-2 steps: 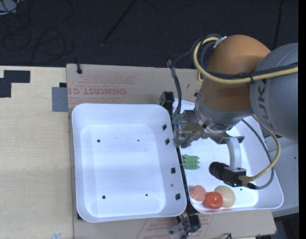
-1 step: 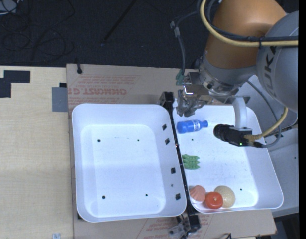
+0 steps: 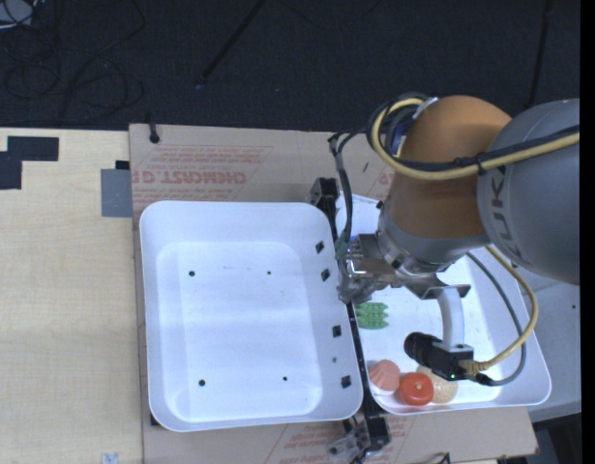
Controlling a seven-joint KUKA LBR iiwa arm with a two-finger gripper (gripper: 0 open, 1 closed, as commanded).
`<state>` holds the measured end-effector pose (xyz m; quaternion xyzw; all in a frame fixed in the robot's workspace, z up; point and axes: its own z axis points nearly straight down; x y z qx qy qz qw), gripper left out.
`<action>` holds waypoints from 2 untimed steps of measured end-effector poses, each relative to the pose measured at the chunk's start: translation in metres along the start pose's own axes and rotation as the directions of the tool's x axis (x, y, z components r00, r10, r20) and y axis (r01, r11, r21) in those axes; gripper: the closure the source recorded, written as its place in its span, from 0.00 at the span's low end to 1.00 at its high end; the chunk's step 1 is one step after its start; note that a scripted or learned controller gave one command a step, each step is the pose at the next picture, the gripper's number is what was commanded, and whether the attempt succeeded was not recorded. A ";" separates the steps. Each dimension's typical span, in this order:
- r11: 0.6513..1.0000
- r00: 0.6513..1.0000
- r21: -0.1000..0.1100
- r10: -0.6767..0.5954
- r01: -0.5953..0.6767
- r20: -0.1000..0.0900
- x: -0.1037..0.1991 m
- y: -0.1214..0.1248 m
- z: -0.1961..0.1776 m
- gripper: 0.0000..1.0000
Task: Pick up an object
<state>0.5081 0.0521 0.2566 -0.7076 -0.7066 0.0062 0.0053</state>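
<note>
nearest the camera, in the front corner of the shallow white right-hand bin (image 3: 529,387), sit a round red plastic piece (image 3: 415,389) and a pale pink rounded piece (image 3: 382,374). they are just beside each other, the pink one to the left and close against the bin's left wall.

a little farther back in the same bin lies a small green ridged plastic object (image 3: 371,315), apart from the other two and also close to the left wall. it lies flat on the bin floor with its long axis running across the view, left to right, roughly square to the wall between the bins. which end is its front cannot be told at this size.

the gripper (image 3: 358,280) hangs just beyond the green object, over the left edge of the right-hand bin. no object shows in its grasp, and whether it is open or closed cannot be told, since the wrist covers it. the grey arm (image 3: 539,191) with an orange band (image 3: 452,153) reaches over the far half of that bin.

the shallow white left-hand bin (image 3: 229,211) stands right beside the other, with a few small dark dots on its floor. both bins rest on a brown cardboard sheet with red lettering (image 3: 205,167), which lies on the pale wooden bench (image 3: 55,317). farthest away is a dark floor with loose cables (image 3: 74,27).
</note>
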 end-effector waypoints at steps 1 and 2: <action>1.000 1.000 -0.015 -0.005 0.005 -0.002 0.056 0.064 0.008 1.00; 1.000 1.000 -0.012 -0.002 0.002 0.000 0.054 0.061 0.007 0.00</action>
